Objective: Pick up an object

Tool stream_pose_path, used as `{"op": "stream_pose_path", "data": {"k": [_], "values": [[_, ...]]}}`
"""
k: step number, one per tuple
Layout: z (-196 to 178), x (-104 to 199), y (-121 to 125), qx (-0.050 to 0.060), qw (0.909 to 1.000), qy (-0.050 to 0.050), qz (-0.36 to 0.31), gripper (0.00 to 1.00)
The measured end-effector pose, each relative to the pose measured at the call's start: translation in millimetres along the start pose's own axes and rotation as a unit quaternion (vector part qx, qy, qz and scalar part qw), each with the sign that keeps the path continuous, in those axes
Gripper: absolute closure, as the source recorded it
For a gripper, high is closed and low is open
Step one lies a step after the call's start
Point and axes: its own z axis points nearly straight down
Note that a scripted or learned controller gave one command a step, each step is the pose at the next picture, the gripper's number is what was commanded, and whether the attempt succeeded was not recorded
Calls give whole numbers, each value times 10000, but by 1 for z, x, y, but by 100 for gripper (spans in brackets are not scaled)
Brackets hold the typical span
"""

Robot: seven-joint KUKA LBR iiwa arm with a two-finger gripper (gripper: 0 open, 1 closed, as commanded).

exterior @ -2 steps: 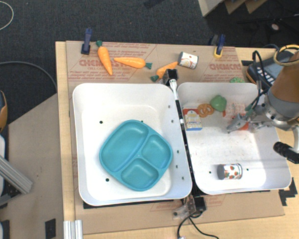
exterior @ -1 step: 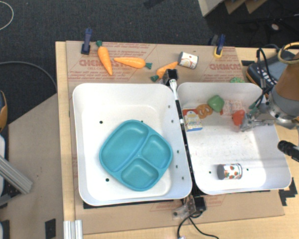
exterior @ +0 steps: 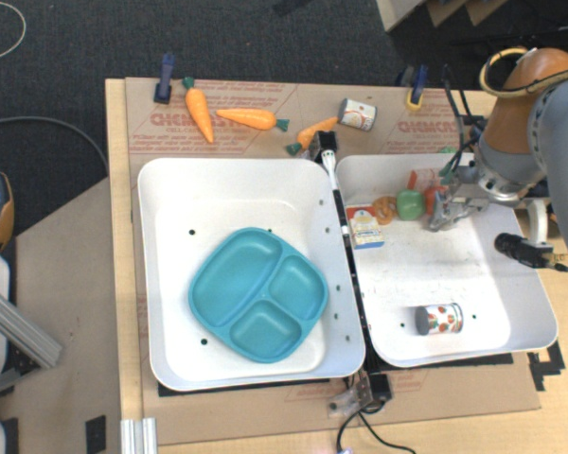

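Claw point(exterior: 443, 214) low in the right bin point(exterior: 511, 291) beside a green toy point(exterior: 410, 203), its grip impossible to tell.

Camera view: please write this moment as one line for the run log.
tool low in right bin, beside green toy | nothing seen held | can lying near front | teal divided plate in left bin

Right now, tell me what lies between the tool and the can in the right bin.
Camera view: only bare white bin floor lies between the tool and the can.
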Motion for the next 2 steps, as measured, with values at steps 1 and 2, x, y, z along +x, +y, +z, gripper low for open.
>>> {"op": "stream_pose_path", "data": {"k": [1, 2], "values": [[1, -43, -72, -311, 9995, 6, 31, 100], [-199, 26, -4, -466, 9989, -15, -56, 100]]}}
